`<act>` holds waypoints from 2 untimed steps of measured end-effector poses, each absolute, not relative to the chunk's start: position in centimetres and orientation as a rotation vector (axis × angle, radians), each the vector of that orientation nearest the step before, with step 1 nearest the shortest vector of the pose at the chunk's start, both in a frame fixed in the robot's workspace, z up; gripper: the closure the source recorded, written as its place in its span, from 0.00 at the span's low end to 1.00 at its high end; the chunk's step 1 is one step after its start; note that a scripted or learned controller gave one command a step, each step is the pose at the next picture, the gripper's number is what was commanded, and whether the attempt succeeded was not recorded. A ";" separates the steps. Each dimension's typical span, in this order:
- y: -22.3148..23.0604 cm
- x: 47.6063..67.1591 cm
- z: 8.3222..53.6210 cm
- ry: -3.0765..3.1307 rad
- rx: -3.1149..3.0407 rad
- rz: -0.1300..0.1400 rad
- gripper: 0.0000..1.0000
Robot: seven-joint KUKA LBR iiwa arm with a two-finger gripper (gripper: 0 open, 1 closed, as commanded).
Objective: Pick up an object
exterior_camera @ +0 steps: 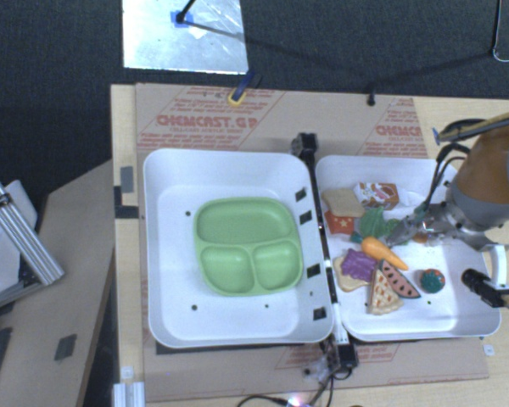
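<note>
From my remote station, the pincer sits low in the right bin, its tip reaching leftward among the toy food; it is small and blurred here, so I cannot tell how it stands or whether anything is caught in it. It ends just beside the green leafy toy and just above the orange carrot, though contact with either is too fine for me to judge. Behind it the wrist is a grey lump, and the arm with its orange band leans in from the right, cut off by the frame edge and hiding part of the bin's right wall. A black fitting hangs below the arm over the bin's right side. Around the carrot lie a purple piece on a tan slice, a watermelon wedge on a waffle and a small round dark-green and red toy. Farther up are a toast slice, a red block and a white-and-red packet. The left bin holds a green divided plate. Both bins rest on printed cardboard on the bench.
</note>
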State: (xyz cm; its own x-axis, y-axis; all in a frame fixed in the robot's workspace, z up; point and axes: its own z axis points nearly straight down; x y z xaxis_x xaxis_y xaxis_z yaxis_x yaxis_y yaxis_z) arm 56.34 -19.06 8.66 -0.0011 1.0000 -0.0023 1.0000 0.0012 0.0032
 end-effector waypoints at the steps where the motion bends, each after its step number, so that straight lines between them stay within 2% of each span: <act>1: -19.0 56.4 9.6 2.220 2.216 0.003 1.00; 2: -18.7 56.1 15.9 2.221 2.213 0.005 1.00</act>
